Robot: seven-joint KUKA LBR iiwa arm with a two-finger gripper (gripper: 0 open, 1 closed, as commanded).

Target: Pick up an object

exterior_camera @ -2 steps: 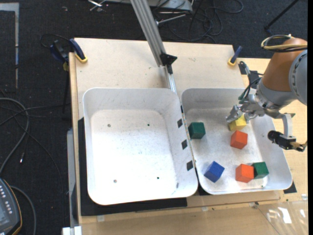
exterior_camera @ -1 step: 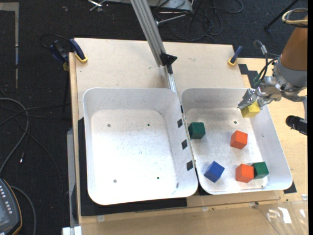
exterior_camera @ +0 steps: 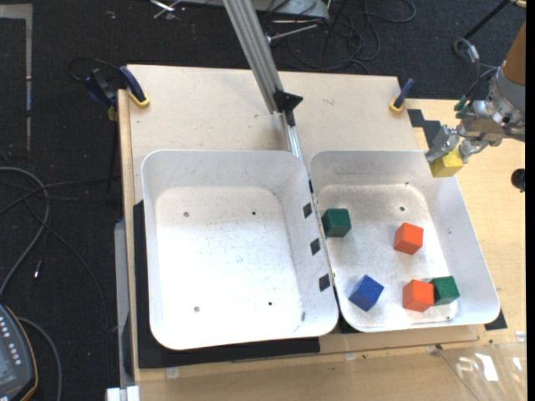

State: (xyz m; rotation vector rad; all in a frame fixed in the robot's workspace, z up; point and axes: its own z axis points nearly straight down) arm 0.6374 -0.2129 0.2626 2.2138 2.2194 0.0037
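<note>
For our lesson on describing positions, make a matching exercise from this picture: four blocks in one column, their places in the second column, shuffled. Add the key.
Column 1
1. blue block
2. yellow block
3. lone green block
4. lone orange block

Column 2
A. at the gripper, above the right bin's far right corner
B. near the divider, farther from the front
C. near the front, left of the touching pair
D. right of the lone green block

Pairs: 1-C, 2-A, 3-B, 4-D

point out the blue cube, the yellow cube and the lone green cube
blue cube (exterior_camera: 365,292), camera view, on its top face
yellow cube (exterior_camera: 446,164), camera view, on its visible side face, at the end effector
lone green cube (exterior_camera: 337,222), camera view, on its top face
</note>
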